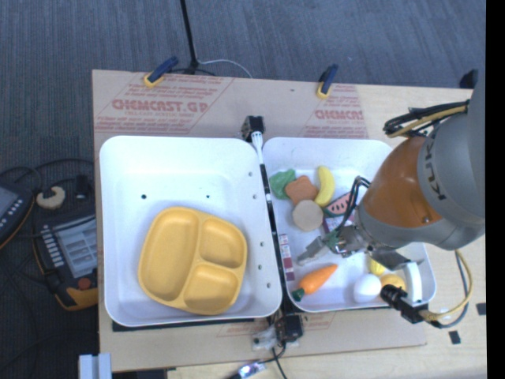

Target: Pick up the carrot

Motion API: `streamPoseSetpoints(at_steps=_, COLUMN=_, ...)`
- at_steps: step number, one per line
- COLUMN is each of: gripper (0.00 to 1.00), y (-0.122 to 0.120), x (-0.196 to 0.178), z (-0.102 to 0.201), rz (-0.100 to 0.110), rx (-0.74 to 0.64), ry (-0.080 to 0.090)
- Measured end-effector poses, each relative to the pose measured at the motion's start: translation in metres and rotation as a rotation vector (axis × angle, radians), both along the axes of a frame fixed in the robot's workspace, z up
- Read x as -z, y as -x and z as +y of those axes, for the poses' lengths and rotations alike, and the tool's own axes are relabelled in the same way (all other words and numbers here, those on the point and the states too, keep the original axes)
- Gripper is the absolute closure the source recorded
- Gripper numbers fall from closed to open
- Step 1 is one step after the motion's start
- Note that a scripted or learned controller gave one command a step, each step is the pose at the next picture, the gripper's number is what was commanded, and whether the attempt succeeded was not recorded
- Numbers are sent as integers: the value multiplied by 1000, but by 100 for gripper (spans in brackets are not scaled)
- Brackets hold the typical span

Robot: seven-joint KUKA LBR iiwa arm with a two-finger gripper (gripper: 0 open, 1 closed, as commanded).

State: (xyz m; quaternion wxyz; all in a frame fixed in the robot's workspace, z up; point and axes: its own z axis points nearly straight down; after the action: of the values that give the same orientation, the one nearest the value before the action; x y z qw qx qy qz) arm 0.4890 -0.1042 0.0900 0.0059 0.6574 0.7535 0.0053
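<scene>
The carrot lies at the right bin's six o'clock edge, leafy end toward seven. The gripper hangs just off the carrot's twelve o'clock, fingers slightly apart, gripping nothing. A banana sits at the bin's eleven. The left bin holds a yellow tray.

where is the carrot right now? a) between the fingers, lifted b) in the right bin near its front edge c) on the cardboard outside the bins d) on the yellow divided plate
b: the carrot lies on the floor of the right bin near its front edge, below the gripper, while the yellow divided plate sits in the left bin.
</scene>
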Motion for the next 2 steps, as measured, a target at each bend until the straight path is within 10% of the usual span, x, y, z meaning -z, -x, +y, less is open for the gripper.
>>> streamPoseSetpoints(at_steps=1, gripper=0, y=0, x=0, z=1, rz=0, rx=-301, ry=13)
streamPoseSetpoints(at_steps=2, gripper=0, y=0, x=0, z=2, rz=-2, rx=-246, ry=9)
